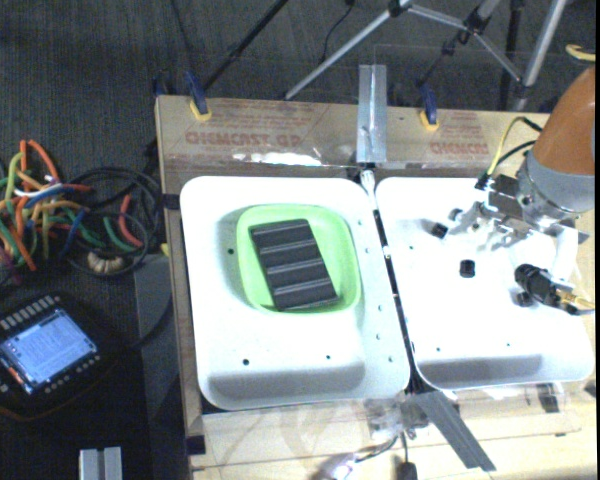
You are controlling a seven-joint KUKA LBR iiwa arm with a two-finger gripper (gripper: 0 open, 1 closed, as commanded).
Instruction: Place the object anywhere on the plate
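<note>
A dark grey ribbed block (pixel 293 264) lies flat on the green plate (pixel 246 253) in the left bin (pixel 280 368), covering most of the plate's middle. My gripper (pixel 452 248) hangs over the right bin (pixel 480 348), well to the right of the plate. It is open, its two black fingertips (pixel 438 230) apart with only white bin floor between them. The grey wrist and its orange band reach in from the right edge.
A ridge where the two bins meet (pixel 385 268) runs between the plate and my gripper. A black fitting with a yellow cable (pixel 538 285) sits by the wrist. Clamps and a metal bracket (pixel 371 118) stand along the bench's back edge.
</note>
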